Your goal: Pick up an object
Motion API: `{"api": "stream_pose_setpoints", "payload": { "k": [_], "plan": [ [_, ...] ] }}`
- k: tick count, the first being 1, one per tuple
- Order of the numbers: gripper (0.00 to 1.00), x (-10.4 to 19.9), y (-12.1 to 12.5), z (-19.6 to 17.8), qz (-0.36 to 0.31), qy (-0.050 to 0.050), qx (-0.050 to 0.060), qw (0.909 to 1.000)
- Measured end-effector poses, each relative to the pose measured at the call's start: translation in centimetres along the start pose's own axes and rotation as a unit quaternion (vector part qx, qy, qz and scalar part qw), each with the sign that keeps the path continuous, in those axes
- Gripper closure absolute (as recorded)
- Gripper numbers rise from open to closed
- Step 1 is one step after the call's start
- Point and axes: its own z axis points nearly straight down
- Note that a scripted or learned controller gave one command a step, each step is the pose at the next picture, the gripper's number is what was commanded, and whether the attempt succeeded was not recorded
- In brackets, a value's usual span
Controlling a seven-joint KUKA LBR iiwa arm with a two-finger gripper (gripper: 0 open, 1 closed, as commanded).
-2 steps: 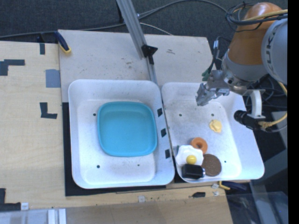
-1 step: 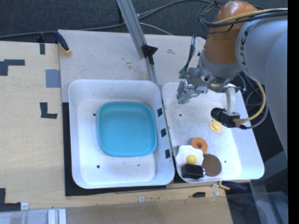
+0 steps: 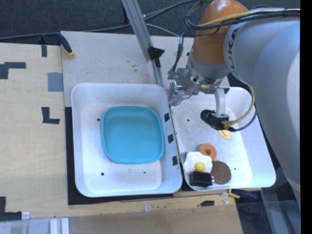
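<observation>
A robotics lab: taped bench (image 3: 29, 130), white bins (image 3: 83, 145), trailing cables (image 3: 161, 11).

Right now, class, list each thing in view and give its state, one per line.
Blue plate: flat, right way up, in left bin.
Orange ring: lying flat, right bin.
Fried egg toy: flat, yolk up.
Brown disc: flat.
Black block: resting by the egg.

The grey arm (image 3: 273, 57) is reached in from the right, bent downward at the orange-banded wrist (image 3: 217, 13). The gripper (image 3: 176, 97) is held low.
</observation>
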Motion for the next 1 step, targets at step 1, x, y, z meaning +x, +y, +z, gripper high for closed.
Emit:
{"api": "stream_pose_setpoints", "payload": {
  "k": [1],
  "plan": [
    [1.00,5.28,1.94,0.98,0.000,0.000,0.000,1.0000]
  ]
}}
